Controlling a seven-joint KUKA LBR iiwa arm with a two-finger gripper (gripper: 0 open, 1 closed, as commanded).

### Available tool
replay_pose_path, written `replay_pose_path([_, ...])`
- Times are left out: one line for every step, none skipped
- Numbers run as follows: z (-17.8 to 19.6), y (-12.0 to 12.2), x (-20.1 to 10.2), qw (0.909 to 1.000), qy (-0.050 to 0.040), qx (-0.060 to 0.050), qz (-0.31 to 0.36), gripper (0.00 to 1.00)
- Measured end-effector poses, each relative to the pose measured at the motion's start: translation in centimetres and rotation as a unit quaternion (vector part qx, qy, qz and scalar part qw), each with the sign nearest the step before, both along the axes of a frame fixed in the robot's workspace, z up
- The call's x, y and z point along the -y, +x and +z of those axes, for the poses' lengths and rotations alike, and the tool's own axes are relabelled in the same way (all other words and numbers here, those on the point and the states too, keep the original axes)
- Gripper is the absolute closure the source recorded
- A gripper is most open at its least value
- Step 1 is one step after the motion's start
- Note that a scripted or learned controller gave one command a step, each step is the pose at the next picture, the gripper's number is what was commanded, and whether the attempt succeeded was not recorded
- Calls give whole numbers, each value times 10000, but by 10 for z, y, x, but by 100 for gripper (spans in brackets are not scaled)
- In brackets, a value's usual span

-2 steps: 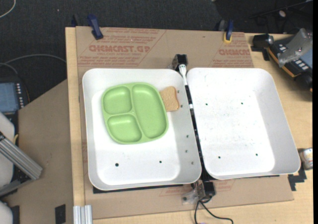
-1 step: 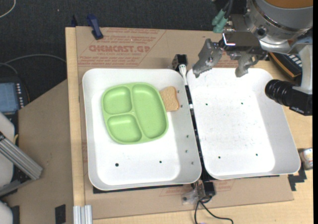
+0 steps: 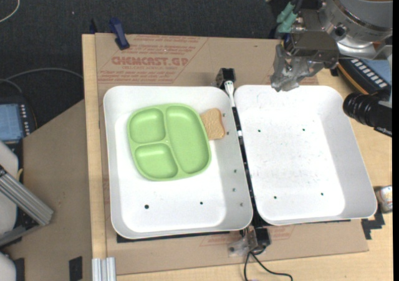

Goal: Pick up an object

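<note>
A light green divided plate (image 3: 168,142) with three compartments lies in the left white bin (image 3: 124,211). A tan cracker-like piece (image 3: 214,124) rests against the plate's right edge, near the bin's right wall. My gripper (image 3: 287,80) hangs over the far rim of the right white bin (image 3: 312,174), well to the right of both objects. Nothing shows between its metal fingertips, which look close together.
A brown cardboard sheet (image 3: 149,55) with red print lies under both bins. A black clamp (image 3: 225,77) sits at the far end of the seam between them. Black equipment (image 3: 368,108) overlaps the right bin's far right corner. Cables trail at the left.
</note>
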State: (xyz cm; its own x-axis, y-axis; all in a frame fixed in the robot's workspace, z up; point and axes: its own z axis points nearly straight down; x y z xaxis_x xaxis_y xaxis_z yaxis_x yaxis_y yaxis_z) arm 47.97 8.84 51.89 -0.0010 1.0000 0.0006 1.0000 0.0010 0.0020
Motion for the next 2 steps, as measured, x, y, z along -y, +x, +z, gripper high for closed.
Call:
replay_pose_path([-124,-2,11,10000,-19,-82,-21,100])
replay_pose_path([-86,0,31,10000,-1,16,-18,100])
